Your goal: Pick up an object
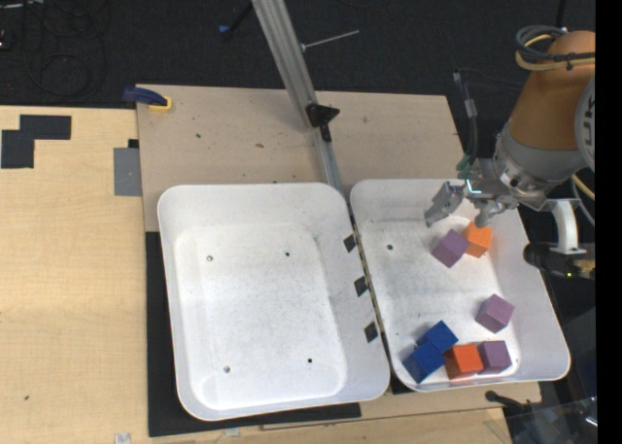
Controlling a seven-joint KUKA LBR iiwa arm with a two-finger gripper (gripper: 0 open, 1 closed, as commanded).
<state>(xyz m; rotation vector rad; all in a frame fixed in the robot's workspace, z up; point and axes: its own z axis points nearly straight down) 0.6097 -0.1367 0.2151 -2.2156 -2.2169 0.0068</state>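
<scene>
Right bin, near edge: two blue cubes, orange cube, purple cube clustered. Another purple cube just beyond. Farther back, purple cube touching orange cube. Gripper hovers right above that pair, fingers spread, nothing between them. Left bin sits alongside.

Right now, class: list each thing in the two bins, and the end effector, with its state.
end effector: open, holding nothing
purple block: touching orange block
lone purple block: lying apart
corner cluster: packed together, resting
left bin: flat on bench
right bin: holds blocks
</scene>
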